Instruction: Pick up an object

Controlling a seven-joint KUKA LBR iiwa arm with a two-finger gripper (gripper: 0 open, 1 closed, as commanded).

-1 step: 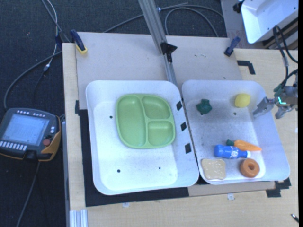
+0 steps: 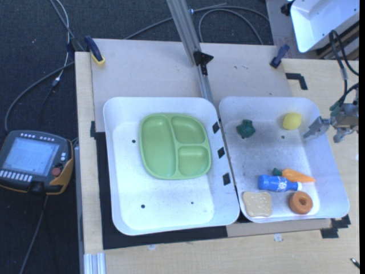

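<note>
The gripper [image 2: 326, 129] hovers at the right bin's [image 2: 251, 170] right rim, its fingers spread apart and holding nothing. In that bin, a yellow lemon [image 2: 292, 120] lies nearest, a dark green piece [image 2: 246, 128] beyond it, and a carrot [image 2: 297, 176], blue bottle [image 2: 278, 183], donut [image 2: 300, 202] and toast slice [image 2: 257, 204] along the near wall.

The gripper [image 2: 336, 127] is cut off by the right edge, its wrist unseen.

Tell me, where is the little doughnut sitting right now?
The doughnut lies in the near right corner of the right bin, beside the slice of toast and just below the carrot.
</note>
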